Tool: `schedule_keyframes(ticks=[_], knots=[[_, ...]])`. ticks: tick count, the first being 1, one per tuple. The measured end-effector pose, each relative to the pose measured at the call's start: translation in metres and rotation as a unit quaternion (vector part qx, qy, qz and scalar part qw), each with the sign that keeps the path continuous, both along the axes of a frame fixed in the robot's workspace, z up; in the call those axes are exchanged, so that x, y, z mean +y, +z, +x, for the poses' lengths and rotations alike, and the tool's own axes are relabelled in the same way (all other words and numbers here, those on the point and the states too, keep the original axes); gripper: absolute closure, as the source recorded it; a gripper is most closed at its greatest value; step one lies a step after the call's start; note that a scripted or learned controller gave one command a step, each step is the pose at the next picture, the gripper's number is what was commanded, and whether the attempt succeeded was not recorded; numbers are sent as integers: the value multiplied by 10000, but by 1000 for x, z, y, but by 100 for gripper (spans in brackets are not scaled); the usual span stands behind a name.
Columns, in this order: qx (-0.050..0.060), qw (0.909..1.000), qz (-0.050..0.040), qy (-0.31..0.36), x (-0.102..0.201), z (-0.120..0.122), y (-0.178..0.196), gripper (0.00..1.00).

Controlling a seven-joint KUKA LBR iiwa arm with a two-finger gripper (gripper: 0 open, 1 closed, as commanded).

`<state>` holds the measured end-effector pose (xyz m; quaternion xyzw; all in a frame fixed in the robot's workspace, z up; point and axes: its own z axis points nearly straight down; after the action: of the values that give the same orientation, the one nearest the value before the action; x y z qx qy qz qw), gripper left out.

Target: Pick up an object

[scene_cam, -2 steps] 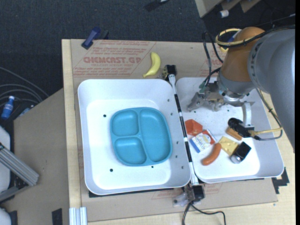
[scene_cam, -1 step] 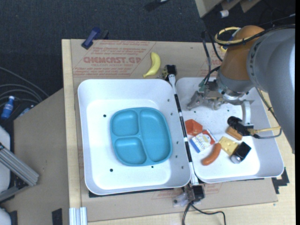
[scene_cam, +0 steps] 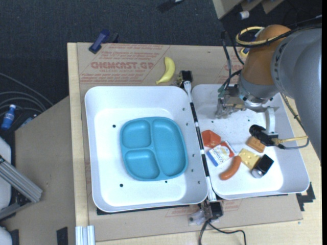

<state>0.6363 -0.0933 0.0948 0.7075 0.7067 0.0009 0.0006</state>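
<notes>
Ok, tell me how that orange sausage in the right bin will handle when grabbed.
The sausage looks smooth and rounded, so it may slip or roll between fingers. It seems small, probably a light toy. It lies close against the card and the cheese wedge, so a grab could nudge those.

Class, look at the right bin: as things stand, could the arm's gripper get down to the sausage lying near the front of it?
Probably yes. The sausage lies uncovered in the right bin, with nothing above it. The gripper hangs over the same bin's far end. The snack packet and cheese wedge sit close beside it, which may crowd the grasp.
</notes>
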Motion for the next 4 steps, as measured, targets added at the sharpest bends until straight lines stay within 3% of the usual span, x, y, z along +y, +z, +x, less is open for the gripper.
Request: schedule_keyframes(ticks=[1, 2, 3, 4], knots=[[2, 10000, 0, 0, 0, 0, 0, 0], [3, 10000, -2, 6, 2, 24, -10, 0], [22, 10000, 1, 2, 1, -37, -10, 0], [13, 10000, 2, -2, 1, -37, 0, 100]])
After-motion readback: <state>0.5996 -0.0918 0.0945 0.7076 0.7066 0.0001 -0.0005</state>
